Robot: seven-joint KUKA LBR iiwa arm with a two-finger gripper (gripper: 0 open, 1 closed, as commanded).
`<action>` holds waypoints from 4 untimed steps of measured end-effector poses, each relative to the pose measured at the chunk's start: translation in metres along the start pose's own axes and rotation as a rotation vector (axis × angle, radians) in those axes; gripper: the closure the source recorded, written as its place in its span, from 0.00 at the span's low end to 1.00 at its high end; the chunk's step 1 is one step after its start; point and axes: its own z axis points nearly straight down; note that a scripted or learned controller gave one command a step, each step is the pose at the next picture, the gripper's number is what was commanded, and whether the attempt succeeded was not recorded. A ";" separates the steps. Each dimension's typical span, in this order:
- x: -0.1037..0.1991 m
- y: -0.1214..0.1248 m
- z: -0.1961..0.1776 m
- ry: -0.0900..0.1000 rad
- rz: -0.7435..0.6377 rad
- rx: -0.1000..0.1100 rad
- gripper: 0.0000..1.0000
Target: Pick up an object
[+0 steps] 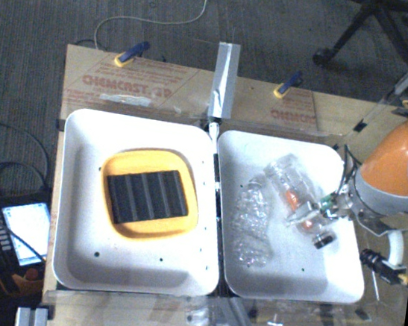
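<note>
In the left bin [81,179] lies a yellow oval object [154,161] with a black ridged middle. The right bin [338,279] holds a clear plastic packet [290,178] with a small orange bit inside, and a crumpled clear plastic piece [250,221] to its left. My gripper [316,221] is low in the right bin, at the packet's lower right end and against its clear plastic. A small black part sits just below the gripper. The clear plastic blurs the tips.
The grey arm with its orange band [392,166] reaches over the right bin's right wall. Blue and yellow clamps [131,53] hold cardboard behind the bins. A metal post [224,78] stands at the back between them. A tablet [21,231] lies on the floor at left.
</note>
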 end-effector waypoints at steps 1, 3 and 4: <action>0.002 0.001 -0.008 0.003 -0.002 0.001 1.00; 0.034 0.119 -0.149 -0.008 -0.090 0.011 1.00; 0.035 0.119 -0.149 -0.008 -0.090 0.011 0.00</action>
